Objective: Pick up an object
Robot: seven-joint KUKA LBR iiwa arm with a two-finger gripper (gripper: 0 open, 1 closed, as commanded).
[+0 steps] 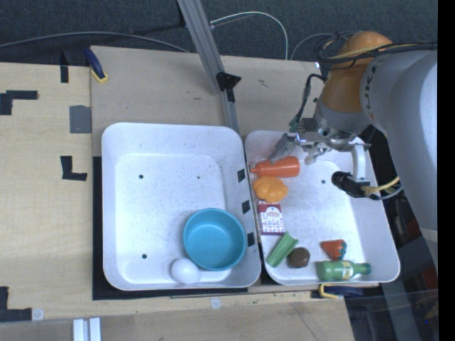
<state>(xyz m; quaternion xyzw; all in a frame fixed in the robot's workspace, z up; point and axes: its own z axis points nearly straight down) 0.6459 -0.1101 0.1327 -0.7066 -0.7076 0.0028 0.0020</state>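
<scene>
carrot (pixel 276 167) | long axis left-right | gripper (pixel 297 148) just above

The right bin (pixel 377 226) has open floor through its middle and right side; a carrot (pixel 276 167), an orange fruit (pixel 270 189) and a small carton (pixel 271 217) crowd its left wall, and a green bottle (pixel 343 269) lies along the near edge.

Worktop (pixel 43 190): pale wood grain, marked with black tape pieces (pixel 70 168) and a grey patch (pixel 80 118). Tan board (pixel 156 94) laid over it. Dark blue-grey carpeted floor (pixel 85 9) is seen beyond. A slanted grey metal pole (pixel 202 38) and thin cables (pixel 256 20) are noted.
</scene>
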